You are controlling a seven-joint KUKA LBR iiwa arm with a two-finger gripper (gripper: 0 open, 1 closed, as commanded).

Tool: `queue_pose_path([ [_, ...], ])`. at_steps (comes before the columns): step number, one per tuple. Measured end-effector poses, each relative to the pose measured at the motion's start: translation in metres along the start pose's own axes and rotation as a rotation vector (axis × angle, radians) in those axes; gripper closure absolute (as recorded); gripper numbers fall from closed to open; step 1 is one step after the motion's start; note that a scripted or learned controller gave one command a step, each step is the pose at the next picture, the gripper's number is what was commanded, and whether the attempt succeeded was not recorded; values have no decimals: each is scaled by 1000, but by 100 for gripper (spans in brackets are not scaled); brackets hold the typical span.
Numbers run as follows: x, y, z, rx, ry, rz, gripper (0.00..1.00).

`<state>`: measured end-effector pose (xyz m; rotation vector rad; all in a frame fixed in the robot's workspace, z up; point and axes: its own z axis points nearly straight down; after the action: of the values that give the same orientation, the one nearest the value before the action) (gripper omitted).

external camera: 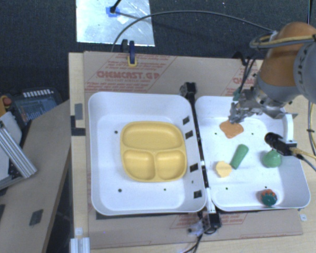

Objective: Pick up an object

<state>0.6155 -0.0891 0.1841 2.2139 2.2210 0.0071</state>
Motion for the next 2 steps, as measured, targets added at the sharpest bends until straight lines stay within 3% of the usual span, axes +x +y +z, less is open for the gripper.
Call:
queue_pose_path([
  [1,0,1,-31,3,0,0,100],
  [2,49,-10,-44,5,3,-6,100],
])
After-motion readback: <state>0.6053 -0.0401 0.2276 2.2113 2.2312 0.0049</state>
